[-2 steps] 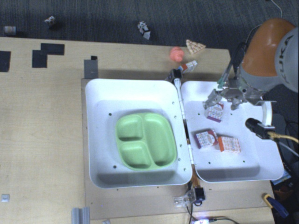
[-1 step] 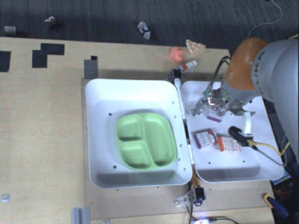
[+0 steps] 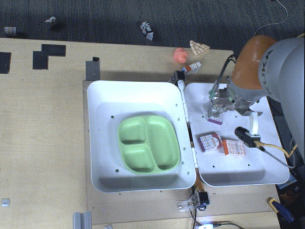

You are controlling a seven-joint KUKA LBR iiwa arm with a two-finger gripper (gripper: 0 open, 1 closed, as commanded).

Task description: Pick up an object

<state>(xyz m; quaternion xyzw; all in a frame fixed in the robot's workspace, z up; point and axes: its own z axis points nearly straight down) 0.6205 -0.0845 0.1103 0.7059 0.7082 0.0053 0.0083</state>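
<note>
- Close under the gripper, a small purple piece lies in the right bin, near its far left part.
- Nearer to me in that bin, a maroon packet and an orange packet lie flat side by side, apart from the purple piece.
- Whether the gripper is spread or pressed together, I cannot tell; it hangs low over the bin, with nothing visibly held.
- Beside it, the left bin holds a green divided tray.
- Beyond the bins, a pink ball sits on the bench.
</note>
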